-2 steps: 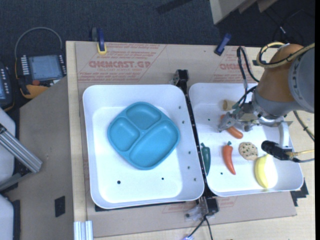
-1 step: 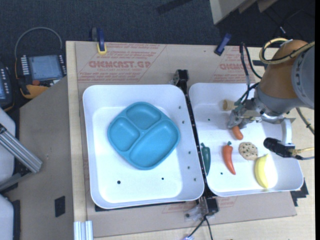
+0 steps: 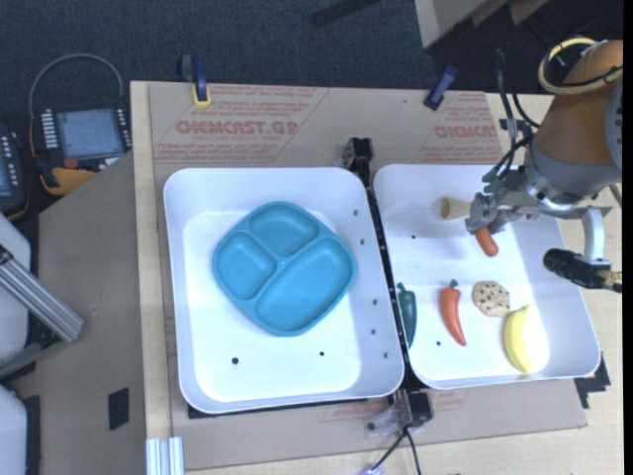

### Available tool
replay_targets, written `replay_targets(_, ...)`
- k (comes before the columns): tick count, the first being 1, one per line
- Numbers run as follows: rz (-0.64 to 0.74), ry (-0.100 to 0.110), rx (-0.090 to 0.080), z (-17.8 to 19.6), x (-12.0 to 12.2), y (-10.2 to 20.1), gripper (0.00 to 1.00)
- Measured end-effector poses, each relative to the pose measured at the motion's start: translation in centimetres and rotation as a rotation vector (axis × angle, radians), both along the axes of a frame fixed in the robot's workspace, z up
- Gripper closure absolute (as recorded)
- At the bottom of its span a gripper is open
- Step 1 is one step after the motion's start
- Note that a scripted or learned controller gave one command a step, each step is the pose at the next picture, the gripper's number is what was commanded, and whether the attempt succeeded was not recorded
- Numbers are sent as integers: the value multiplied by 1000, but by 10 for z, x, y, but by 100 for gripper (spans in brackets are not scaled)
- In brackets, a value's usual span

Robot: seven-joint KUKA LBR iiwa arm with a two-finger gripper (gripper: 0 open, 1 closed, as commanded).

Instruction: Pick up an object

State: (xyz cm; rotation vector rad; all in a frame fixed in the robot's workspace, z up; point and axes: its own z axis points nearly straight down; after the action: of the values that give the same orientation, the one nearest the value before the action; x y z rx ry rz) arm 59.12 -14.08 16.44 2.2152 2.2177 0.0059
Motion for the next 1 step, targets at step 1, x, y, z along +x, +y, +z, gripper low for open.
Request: replay_targets(1,1,0,0,49,5,9,100)
